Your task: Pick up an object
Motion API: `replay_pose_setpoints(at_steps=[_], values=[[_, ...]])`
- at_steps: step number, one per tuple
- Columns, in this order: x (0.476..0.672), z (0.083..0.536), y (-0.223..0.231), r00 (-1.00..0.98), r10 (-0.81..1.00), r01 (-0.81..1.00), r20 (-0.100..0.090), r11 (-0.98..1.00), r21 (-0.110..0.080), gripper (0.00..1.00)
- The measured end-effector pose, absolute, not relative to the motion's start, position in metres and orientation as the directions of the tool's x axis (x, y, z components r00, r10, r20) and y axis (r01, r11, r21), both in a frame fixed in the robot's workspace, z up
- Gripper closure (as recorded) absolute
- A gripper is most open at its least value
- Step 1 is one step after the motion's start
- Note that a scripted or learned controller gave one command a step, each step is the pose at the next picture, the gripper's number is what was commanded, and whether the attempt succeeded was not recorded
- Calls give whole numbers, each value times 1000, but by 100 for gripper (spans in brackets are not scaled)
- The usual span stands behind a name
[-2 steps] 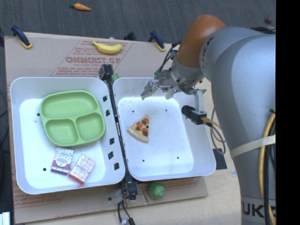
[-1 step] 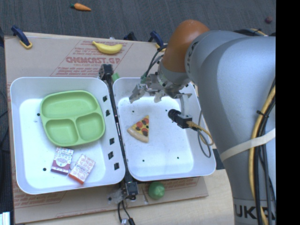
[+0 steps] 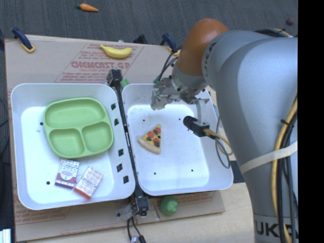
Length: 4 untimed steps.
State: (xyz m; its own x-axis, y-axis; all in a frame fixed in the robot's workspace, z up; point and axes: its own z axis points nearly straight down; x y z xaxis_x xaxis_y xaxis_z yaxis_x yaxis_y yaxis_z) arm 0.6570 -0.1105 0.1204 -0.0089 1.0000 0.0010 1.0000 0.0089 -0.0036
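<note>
A toy pizza slice (image 3: 152,138) lies flat near the left-middle of the right bin (image 3: 202,178). My gripper (image 3: 161,98) hangs over the far left part of that bin, a little beyond the slice and apart from it. The grey arm with its orange band (image 3: 200,39) comes in from the right and hides the bin's far right corner. Nothing shows in the gripper.
The left bin (image 3: 20,151) holds a green divided plate (image 3: 77,125) and two small packets (image 3: 67,173) (image 3: 88,181). A black plug on a yellow cable (image 3: 196,126) hangs over the right bin. Outside the bins are a banana (image 3: 116,50), a green ball (image 3: 169,205) and a carrot (image 3: 88,7).
</note>
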Motion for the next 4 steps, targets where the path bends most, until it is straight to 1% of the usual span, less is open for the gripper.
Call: replay_pose_setpoints(at_steps=[1,2,3,4], values=[[657,120,-110,-9,1000,1000,1,9,-4,0],[657,131,-110,-12,1000,1000,2,12,-4,100],[657,131,-110,-12,1000,1000,2,12,-4,0],[651,92,-176,-2,1000,1000,2,2,-3,0]])
